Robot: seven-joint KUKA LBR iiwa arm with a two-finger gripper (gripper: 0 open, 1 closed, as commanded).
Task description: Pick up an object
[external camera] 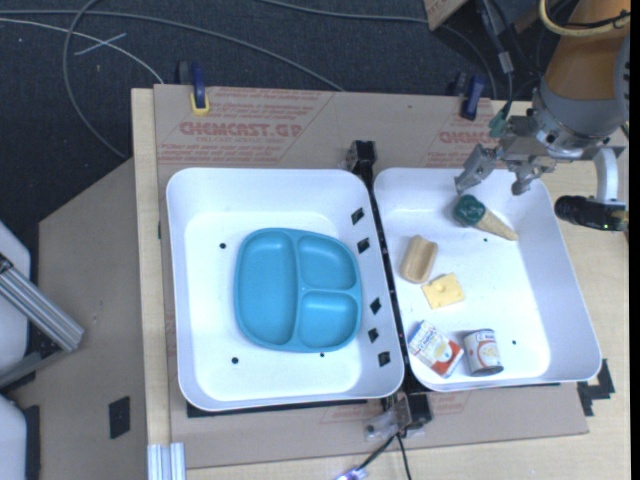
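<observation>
My gripper (497, 179) hovers open over the far part of the right bin (560, 298), its two fingers spread apart with nothing between them. Just below it lies a dark green round piece (467, 209) joined to a tan cone (497, 227). Toward the bin's middle lie a tan bread-like piece (418, 258) and a yellow cheese wedge (443, 291). Near the bin's front edge rest a small red and white carton (433, 349) and a small can (483, 352).
The left bin (200, 228) holds a blue divided plate (297, 290). Black clips run along the seam between the bins. Blue clamps (199, 93) pin the cardboard sheet at the back. Cables trail across the dark floor behind.
</observation>
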